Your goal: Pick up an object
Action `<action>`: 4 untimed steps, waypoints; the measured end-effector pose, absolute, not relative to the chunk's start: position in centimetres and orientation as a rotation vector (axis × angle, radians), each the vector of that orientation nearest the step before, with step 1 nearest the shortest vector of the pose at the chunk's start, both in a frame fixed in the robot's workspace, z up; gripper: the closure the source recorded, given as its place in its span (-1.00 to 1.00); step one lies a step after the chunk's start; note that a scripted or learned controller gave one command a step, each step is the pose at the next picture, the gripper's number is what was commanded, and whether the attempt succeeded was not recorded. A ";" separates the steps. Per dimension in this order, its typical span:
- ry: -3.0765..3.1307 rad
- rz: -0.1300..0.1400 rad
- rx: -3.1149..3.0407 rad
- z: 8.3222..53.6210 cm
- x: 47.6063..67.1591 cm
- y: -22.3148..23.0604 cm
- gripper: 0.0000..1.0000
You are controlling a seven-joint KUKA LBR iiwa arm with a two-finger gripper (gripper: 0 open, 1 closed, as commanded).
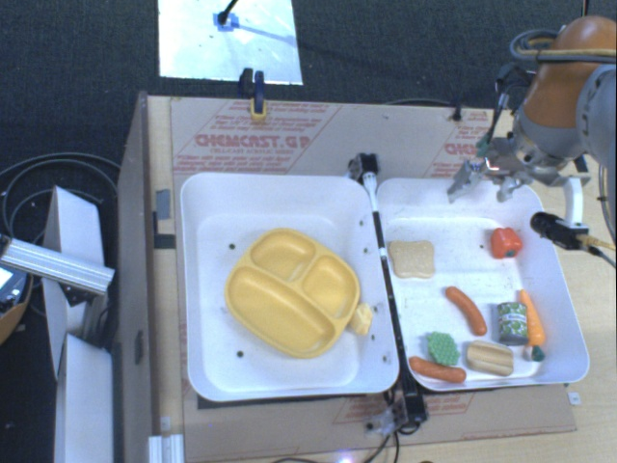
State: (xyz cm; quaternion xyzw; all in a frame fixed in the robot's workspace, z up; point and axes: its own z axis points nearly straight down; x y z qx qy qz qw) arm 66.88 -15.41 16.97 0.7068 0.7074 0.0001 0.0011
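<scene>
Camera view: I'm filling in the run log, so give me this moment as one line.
gripper: open, holds nothing, above right bin's far rim | nearest: red pepper | yellow tray: left bin

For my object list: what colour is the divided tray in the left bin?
Pale yellow. The tray shows best in the camera view.

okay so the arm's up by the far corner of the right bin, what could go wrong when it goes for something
The gripper hangs over the right bin's far rim, so a straight descent might strike the rim. The green can touches the carrot, so fingers may catch both or knock one aside. The red pepper looks rounded and could slip out of the fingers.
</scene>
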 end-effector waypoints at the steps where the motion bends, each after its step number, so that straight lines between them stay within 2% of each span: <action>1: 2.222 0.004 2.215 19.9 66.9 -15.2 -1.00; 2: 2.221 0.000 2.218 18.4 66.4 -16.5 -1.00; 4: 2.220 0.002 2.218 17.6 66.9 -17.9 -1.00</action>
